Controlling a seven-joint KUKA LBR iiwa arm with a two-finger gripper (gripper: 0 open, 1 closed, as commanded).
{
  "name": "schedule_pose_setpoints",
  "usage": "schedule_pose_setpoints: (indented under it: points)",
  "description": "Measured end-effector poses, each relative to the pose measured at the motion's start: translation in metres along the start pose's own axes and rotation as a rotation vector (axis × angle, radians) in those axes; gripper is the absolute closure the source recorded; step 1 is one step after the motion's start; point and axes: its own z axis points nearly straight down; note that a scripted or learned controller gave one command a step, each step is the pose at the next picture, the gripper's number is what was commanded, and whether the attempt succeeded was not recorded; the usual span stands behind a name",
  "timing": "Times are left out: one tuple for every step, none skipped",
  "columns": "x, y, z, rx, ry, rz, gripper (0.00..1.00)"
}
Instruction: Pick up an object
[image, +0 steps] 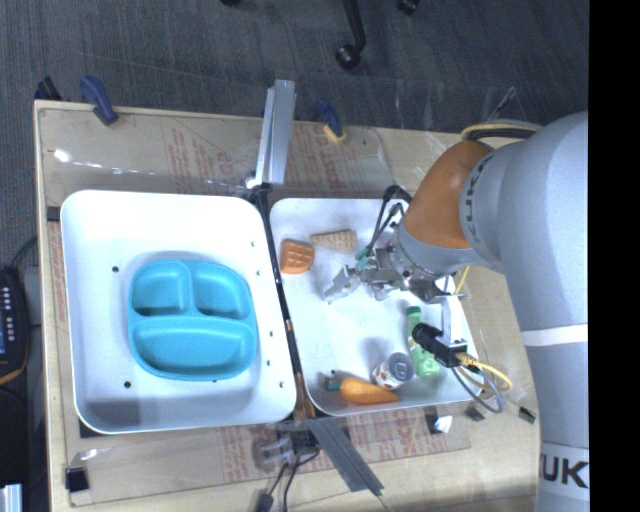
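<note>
Waffle (296, 257) sits near the end effector (340, 283), whose fingers look apart and empty; we advise descending squarely over it.

The arm (500, 210) reaches over the right bin (330, 330), its gripper (345, 280) low near the bin's middle. A waffle (295, 256) and cracker (333, 239) lie at the far end, a carrot (362, 392), can (393, 371) and green bottle (420, 345) at the near end. The left bin (90, 300) holds a blue divided tray (190, 318).
</note>
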Motion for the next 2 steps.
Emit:
schedule_pose_setpoints:
  points:
    - [-0.011,0.057,-0.001,-0.003,-0.001,-0.001,0.00]
    - [-0.019,0.082,-0.002,-0.004,-0.001,-0.005,0.00]
